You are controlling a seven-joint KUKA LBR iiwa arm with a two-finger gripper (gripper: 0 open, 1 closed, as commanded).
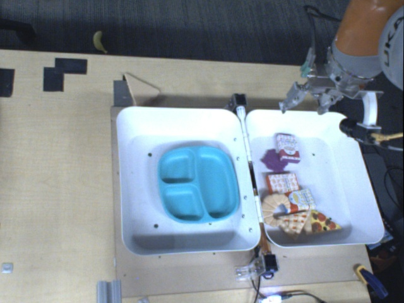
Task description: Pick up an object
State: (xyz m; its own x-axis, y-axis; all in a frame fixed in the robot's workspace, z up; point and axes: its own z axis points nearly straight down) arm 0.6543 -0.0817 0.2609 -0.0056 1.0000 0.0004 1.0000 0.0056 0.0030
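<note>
Beyond my pale wooden bench (57,169), marked with black tape patches (63,71), lies dark carpet (189,17) with two small scraps (99,41).

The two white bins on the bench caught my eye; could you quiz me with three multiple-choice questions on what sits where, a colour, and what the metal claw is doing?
1. Where does the divided plastic tray lie?
A. In the left white bin
B. In the right white bin
C. On the bare bench

2. What colour is that tray?
A. Red
B. Light blue
C. Green

3. What is the two-finger gripper doing?
A. Clamped on the tray
B. Pressed into the pile of toy food
C. Open above the right bin's far rim, holding nothing

Answers:
1 A: the divided plastic tray lies inside the left white bin.
2 B: its three compartments are light blue.
3 C: the two-finger gripper hangs with fingers spread over the far rim of the right white bin, apart from the pile of toy food.
</note>
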